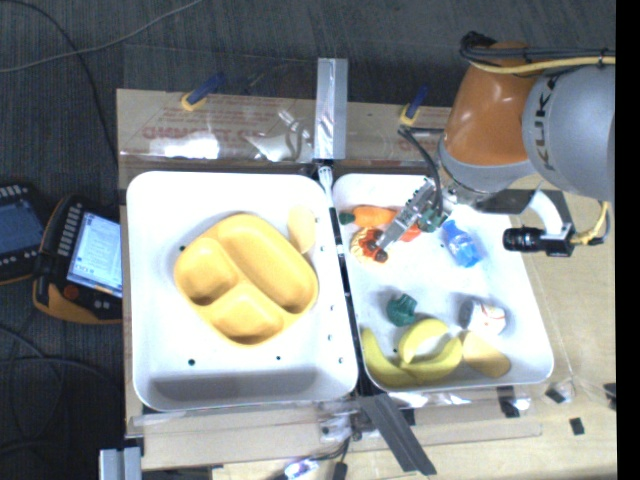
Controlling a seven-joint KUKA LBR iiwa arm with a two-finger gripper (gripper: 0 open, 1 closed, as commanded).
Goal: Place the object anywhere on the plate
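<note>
A yellow plate with three compartments lies in the left bin. My gripper reaches down-left into the upper left part of the right bin. Its tip is right over a small red and orange object, next to an orange carrot-like piece. Nothing shows clearly whether the gripper is holding anything.
The right bin also holds a blue object, a teal piece, a banana, a pale yellow fruit and a white ball. A pale yellow item sits by the plate's upper right edge. A ridge between the bins separates them.
</note>
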